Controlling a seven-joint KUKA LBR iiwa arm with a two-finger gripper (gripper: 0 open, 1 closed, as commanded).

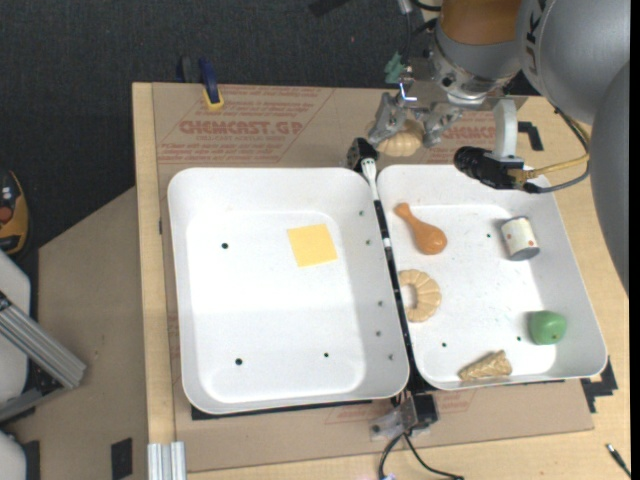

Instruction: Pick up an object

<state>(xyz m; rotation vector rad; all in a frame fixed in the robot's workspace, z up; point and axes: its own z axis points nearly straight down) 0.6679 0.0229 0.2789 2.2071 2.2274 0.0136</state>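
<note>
**Me:** Above the far rim of the right bin point(585, 298), that is where my gripper point(407, 128) hangs, just past the bin's back-left corner. Between its fingers sits a small pale, rounded piece point(402, 145), beige like a bit of bread or a shell. I cannot name it closer than that.

**Partner:** So you have it?

**Me:** The fingers are closed in around it, one on either side, and the piece is clear of the bin floor. I judge that a hold, though how firm it is I cannot tell from up here.

**Partner:** What lies in the right bin?

**Me:** A toy drumstick point(421, 228) toward its back-left. A ring-shaped pastry point(419, 295) against its left wall, a white cylinder point(518, 238) toward its back-right, a green ball point(546, 327) by its right wall and a tan wedge point(486, 367) at its near rim. All lie apart from each other, which leaves room for fingers around each.

**Partner:** And beyond its left wall?

**Me:** The left bin point(190, 298) touches it along that wall, with a yellow square point(312, 245) lying flat, a poor shape for my fingers. If the grip holds, I would say the pick is nearly done.
</note>
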